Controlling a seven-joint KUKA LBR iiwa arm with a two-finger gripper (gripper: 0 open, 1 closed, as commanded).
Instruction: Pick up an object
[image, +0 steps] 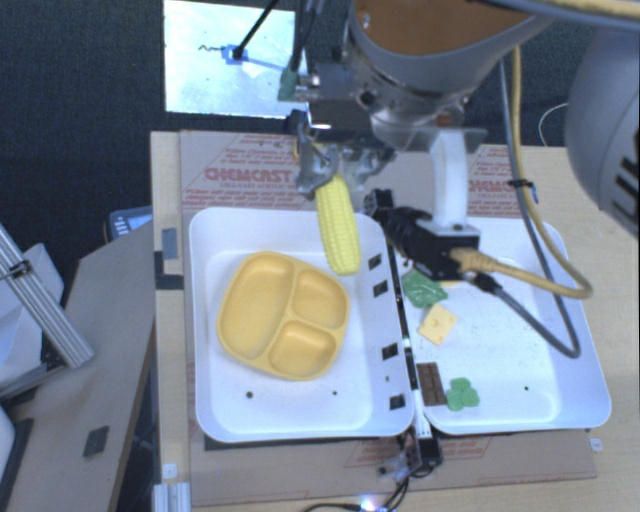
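Note:
A yellow corn cob (338, 226) hangs upright above the back right part of the left bin (215, 415), its top end between the fingers of my gripper (324, 178), which is shut on it. A yellow divided plate (283, 314) lies in the middle of the left bin, below and to the left of the cob. In the right bin (560, 385) lie a green leafy piece (423, 291), a yellow cheese wedge (437, 325), a brown chocolate bar (430, 383) and a small green piece (461, 394).
The arm's grey body and orange band (430, 25) fill the top of the view. A black wrist block (432, 245) and a yellow cable (520, 275) hang over the right bin's back left. Black clips (390, 350) line the ridge between the bins.

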